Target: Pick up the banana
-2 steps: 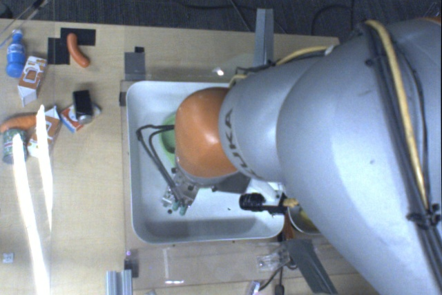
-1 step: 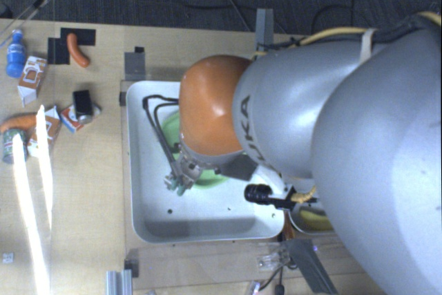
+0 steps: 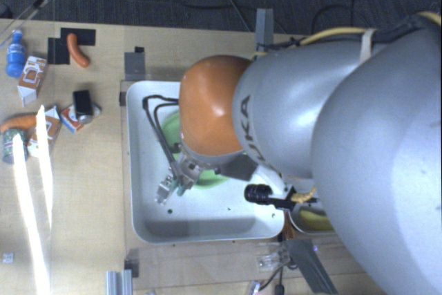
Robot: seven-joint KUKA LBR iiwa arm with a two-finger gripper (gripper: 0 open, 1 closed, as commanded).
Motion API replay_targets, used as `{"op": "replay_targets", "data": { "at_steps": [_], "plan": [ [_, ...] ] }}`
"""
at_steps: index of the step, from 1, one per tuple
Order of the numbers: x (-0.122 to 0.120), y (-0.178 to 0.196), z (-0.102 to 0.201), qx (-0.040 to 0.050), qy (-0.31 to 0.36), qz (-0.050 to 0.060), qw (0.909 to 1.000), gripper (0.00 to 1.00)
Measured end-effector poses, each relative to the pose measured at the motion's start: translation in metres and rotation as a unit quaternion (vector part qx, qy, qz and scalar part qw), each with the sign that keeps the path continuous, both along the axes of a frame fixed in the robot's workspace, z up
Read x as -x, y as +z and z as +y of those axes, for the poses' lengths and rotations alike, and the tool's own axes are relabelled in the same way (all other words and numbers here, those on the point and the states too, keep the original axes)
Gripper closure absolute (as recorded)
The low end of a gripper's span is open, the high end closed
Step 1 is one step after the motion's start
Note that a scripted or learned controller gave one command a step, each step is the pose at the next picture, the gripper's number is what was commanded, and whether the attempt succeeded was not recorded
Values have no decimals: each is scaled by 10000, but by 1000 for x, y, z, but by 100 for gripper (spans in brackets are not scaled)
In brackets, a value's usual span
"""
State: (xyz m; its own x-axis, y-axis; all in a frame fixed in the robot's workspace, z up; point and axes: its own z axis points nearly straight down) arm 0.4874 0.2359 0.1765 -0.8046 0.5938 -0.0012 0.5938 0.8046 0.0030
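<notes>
Hanging low inside the left bin (image 3: 138, 217), the hand (image 3: 168, 188) sits near that bin's middle; whether it is released or clenched cannot be told. A yellow sliver at the right bin's near-left corner, under the arm (image 3: 331, 114), is probably the banana (image 3: 314, 220). Light, fairly firm, smooth-skinned and easily bruised, it is best taken across its middle with gentle pressure.

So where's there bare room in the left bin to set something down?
Bare floor runs along the white bin's left wall and across its front, below the claw. The bin's middle and back are crowded by the arm and a green object beneath it.
</notes>
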Motion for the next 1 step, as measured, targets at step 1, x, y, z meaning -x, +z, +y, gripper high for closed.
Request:
{"op": "replay_targets", "data": {
  "at_steps": [1],
  "plan": [
    [-27, -24, -21, 4, 997, 3, 9950, 0]
  ]
}}
